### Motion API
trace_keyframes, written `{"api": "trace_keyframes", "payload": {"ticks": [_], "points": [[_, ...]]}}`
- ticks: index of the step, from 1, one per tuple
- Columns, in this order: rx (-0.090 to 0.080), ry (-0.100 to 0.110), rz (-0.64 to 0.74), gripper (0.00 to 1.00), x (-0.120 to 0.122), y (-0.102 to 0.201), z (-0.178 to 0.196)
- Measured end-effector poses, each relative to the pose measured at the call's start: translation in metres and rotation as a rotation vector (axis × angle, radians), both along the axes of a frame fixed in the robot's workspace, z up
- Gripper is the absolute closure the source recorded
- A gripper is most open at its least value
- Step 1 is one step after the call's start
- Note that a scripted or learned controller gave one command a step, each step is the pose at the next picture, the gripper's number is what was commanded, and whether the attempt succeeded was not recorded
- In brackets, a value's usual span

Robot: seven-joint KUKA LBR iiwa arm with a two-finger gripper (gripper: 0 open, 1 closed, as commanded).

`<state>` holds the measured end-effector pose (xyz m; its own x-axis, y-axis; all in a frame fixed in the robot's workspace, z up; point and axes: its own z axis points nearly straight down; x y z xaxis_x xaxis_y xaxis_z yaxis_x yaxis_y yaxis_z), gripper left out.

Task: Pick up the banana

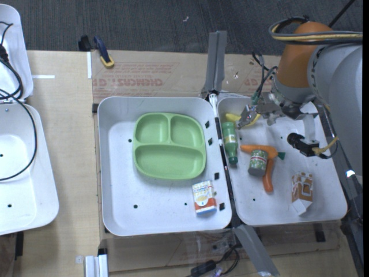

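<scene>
Gripper (pixel 249 118) is down at the right bin's (pixel 323 212) ten o'clock corner, fingertips right at the banana (pixel 232 118) — clenched or released, can't tell from here. Green bottle (pixel 230 143) lies just at the banana's six o'clock. Over in the left bin (pixel 115 212), a green tray (pixel 169 146) and a carton (pixel 204 197).

— What sort of place is this?
— A robotics lab, I'd say. A grey industrial arm (pixel 334 68) with an orange band and looped cables reaches over a desk (pixel 57 68) of bare board.
— Anything else?
— Two shallow white bins (pixel 109 154) bracketed side by side, toy food and a green plastic tray (pixel 169 146) inside, dark carpet (pixel 144 10) behind.
</scene>
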<state>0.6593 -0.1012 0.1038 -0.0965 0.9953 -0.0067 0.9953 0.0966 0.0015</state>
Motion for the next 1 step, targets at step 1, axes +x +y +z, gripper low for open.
{"api": "trace_keyframes", "payload": {"ticks": [1], "points": [[0.003, 0.0, 0.002, 0.0, -0.0001, 0.0039, -0.0103]]}}
